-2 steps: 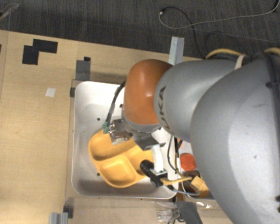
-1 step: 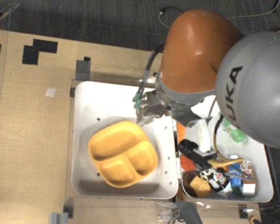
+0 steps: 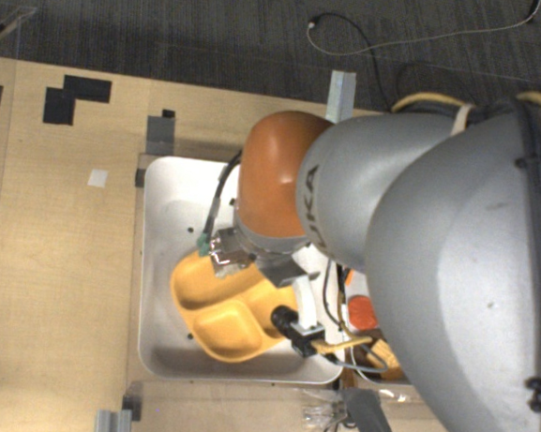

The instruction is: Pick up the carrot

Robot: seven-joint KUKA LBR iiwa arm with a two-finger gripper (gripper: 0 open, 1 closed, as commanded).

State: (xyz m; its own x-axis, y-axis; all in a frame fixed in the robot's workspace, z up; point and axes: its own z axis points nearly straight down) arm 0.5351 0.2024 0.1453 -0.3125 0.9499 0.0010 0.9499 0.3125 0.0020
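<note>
Mid-frame, the arm [image 3: 420,233] reaches into the left white bin [image 3: 159,248], its hand [image 3: 239,255] low over a yellow object [image 3: 219,314]; how wide it stands cannot be told. An orange-red piece, possibly the carrot [image 3: 363,311], lies right of it, partly hidden.

The grey arm [image 3: 435,272] covers most of the right bin [image 3: 363,289] beside the end effector [image 3: 248,255], whose fingertips are hidden under its own body, while an orange item [image 3: 363,311] to its right peeks out, too covered to identify.
</note>
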